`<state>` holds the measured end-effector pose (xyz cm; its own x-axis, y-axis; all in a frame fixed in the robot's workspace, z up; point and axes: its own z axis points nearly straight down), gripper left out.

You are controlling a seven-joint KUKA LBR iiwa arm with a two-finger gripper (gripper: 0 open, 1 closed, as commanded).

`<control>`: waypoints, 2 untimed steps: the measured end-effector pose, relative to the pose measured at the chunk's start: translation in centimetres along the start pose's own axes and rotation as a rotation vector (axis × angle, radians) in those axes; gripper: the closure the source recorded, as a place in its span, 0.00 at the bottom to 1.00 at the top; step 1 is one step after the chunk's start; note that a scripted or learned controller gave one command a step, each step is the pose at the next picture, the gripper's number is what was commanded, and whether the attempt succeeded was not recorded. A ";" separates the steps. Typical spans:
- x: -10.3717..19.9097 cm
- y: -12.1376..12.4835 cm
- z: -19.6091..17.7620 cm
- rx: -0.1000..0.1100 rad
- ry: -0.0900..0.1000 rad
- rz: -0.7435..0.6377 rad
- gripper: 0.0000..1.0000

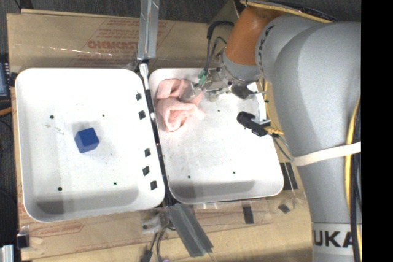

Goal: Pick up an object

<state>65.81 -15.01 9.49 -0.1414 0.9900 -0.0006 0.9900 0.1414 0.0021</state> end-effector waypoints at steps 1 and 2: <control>3.7 0.5 0.0 0.001 -0.001 -0.205 0.00; 4.6 0.6 0.0 0.003 -0.003 -0.226 0.00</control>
<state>65.73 -10.40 9.45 -0.3594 0.9332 -0.0037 0.9332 0.3594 -0.0016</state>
